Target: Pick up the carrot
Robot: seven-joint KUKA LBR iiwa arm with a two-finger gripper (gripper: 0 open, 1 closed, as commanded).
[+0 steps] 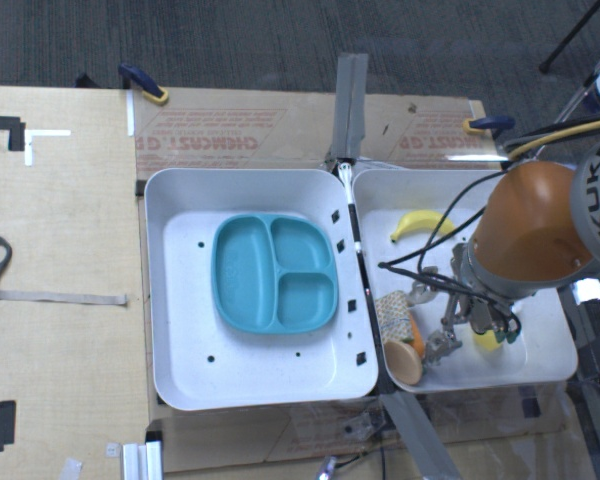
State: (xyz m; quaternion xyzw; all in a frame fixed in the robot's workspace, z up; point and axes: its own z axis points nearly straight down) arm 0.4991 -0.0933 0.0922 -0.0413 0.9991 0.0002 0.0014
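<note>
I see the carrot point(417, 351), short orange stub, in the right bin point(540, 368), gripper point(442, 340) just beside it, its grip I cannot tell.

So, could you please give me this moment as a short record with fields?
arm: reaches in from the right, over the right bin
end effector: low in the right bin, near its front
banana: at the back of the right bin
orange item, possibly the carrot: front left corner of the right bin, just left of the end effector
left bin: holds a teal divided plate
grasp: none visible
</note>
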